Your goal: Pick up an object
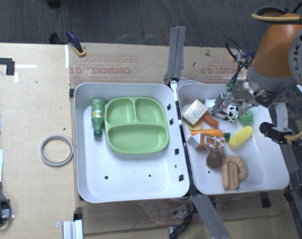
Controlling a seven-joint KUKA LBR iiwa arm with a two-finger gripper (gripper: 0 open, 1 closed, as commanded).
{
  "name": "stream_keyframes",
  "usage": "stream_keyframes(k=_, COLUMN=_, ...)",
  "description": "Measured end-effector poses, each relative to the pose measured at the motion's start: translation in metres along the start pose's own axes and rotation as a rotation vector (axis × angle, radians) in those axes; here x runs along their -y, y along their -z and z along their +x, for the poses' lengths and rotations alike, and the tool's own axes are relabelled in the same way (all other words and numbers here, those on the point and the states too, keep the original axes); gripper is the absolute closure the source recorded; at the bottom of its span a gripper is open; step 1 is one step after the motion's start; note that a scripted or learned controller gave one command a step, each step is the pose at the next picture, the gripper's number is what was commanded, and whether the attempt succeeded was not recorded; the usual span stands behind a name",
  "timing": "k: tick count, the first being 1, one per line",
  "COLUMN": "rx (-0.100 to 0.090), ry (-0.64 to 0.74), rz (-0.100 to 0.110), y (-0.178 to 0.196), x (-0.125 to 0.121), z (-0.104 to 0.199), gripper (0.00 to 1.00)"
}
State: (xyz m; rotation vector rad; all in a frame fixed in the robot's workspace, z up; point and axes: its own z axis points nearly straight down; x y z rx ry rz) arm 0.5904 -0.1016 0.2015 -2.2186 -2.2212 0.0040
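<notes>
**Gripper low over the toys in the right bin**

The arm reaches in from the right and its gripper hangs at the back part of the right bin. If the claw is open or closed I cannot tell; nothing is seen clearly between it.

Just beside the gripper lies a small black-and-white toy, and a green piece is near it on the right. A sponge lies on the left of the gripper, tilted. A carrot lies below, its long axis going from upper left to lower right. The corn has its long axis on a slant, one end pointing to the upper right. A box lies left of the corn, and a brown round toy is under it. The hot dog stands with its long axis nearly up and down in the view, near the front wall.

In the left bin is a green tray, and a green bottle lies just beside its left edge, long axis up and down.
</notes>
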Motion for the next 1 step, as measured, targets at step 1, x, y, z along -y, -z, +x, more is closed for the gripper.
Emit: stream_keyframes(k=1, rx=0.001, ry=-0.169, rz=-0.001, y=0.0483, x=0.0150, z=0.0051, gripper=0.00)
